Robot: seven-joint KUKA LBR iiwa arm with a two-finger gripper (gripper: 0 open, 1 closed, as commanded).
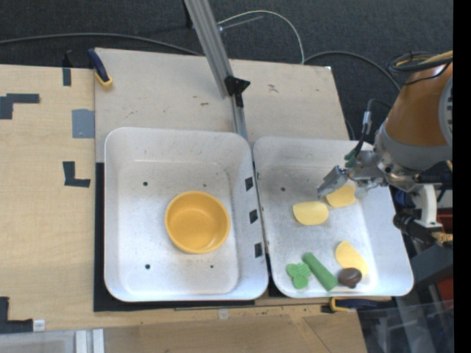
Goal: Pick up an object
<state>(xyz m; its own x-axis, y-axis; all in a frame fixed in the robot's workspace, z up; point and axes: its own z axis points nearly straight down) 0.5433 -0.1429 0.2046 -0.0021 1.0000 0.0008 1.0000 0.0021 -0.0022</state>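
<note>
A light wooden surface [44,197] carries two shallow white bins side by side, with a slanted metal pole [210,31] crossing above its far edge. The left bin [125,168] holds a single yellow bowl [196,221], upright and slightly toward the bin's near edge.

The grey arm [419,123], with its orange band, reaches in over the right edge of the right bin [294,164]. Its end effector [340,180] hangs low over the far right part of that bin, just beside a pale yellow flat piece [341,196] that lies against the bin floor; the tips appear to touch or nearly touch its far edge. Whether the fingers stand apart or together cannot be told at this angle, and nothing is seen between them.

A second pale yellow piece [310,212] lies near the bin's middle, close beside the first on its left. A third yellow piece [349,256] rests toward the near right corner. By the near edge lie a green stick-shaped object [318,270] and, touching its left side, a small green leaf-shaped object [297,273]. A small dark brown object [349,276] sits just at the near end of the third yellow piece.
</note>
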